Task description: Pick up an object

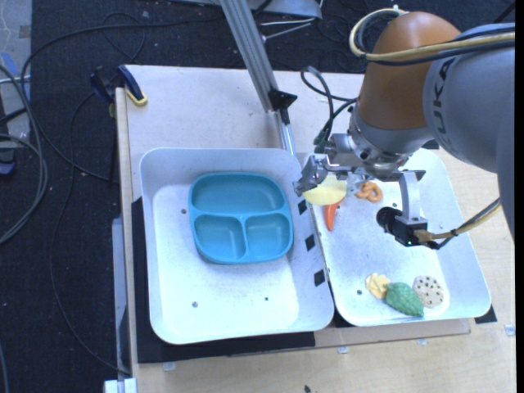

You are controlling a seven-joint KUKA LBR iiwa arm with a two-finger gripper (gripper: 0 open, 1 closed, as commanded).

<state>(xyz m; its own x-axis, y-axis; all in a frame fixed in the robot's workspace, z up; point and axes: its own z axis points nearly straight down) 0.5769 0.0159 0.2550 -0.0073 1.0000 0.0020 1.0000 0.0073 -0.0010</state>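
Seemingly, gripper [321, 180] low over the yellow piece [325, 194] in the right bin [458, 244], finger spread indiscernible.

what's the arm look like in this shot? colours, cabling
Grey arm with a rounded orange band above the wrist. Pale cable loops over the band; dark cables run beside the wrist. Metallic gripper below, with a black module on a bracket.

Blue tray [241, 218] mid left bin [164, 301], margins apparently open

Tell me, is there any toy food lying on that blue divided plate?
No. The blue plate in the left bin has bare compartments; the cookie and green leafy piece lie in the right bin.
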